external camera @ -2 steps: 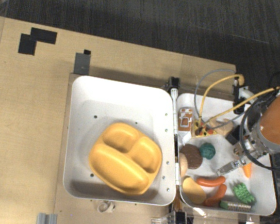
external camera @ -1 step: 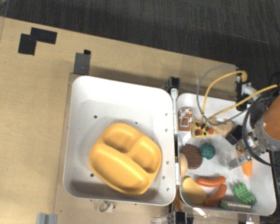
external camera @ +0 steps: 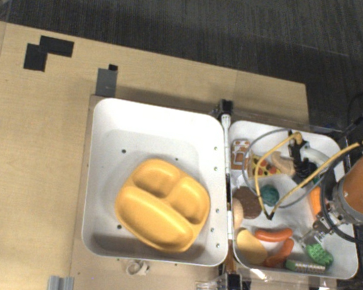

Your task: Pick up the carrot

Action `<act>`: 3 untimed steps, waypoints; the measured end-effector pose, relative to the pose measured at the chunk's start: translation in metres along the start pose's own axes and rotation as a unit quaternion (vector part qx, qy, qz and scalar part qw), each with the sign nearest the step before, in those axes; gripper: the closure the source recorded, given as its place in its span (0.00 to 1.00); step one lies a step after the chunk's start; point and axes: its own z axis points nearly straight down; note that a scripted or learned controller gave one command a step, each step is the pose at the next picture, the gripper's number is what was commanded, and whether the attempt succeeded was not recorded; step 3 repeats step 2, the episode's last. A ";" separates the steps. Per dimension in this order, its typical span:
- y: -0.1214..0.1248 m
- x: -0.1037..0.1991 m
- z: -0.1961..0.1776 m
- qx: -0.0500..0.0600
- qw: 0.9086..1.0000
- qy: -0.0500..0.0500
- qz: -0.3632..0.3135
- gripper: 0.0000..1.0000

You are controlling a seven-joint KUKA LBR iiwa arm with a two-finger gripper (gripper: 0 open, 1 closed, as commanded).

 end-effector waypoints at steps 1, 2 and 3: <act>0.001 0.000 0.002 -0.001 1.000 -0.001 0.001 0.00; -0.001 0.011 0.003 0.000 0.962 -0.003 -0.272 0.00; -0.001 0.011 0.003 0.000 0.962 -0.003 -0.272 0.00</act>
